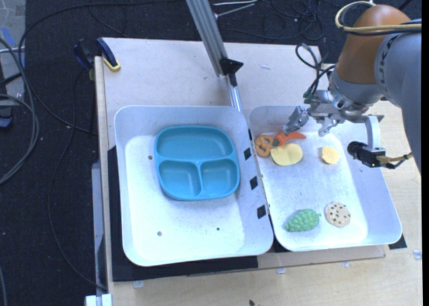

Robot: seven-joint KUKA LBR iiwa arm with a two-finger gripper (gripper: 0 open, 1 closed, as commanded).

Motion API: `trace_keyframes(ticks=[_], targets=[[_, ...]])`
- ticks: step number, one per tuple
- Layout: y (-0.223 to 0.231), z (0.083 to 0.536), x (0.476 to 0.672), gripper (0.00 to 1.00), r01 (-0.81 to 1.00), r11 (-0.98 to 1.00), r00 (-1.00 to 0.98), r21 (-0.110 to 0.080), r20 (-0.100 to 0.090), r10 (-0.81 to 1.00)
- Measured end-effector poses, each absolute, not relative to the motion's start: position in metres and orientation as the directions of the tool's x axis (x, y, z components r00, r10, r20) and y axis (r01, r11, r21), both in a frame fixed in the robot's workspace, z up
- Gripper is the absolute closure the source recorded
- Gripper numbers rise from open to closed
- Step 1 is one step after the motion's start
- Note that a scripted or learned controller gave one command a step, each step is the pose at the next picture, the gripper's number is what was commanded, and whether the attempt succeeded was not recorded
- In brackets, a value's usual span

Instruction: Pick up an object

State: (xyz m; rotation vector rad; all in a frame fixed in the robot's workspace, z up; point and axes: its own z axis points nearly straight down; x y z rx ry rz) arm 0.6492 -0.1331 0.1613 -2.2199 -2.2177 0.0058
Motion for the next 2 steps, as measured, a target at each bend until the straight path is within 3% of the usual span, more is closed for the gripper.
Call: trace_keyframes(ticks=[2], targets=[[-0.132, 0.091, 0.648, 0.00, 1.000, 0.000, 0.000, -0.002, -0.001, 1.000]])
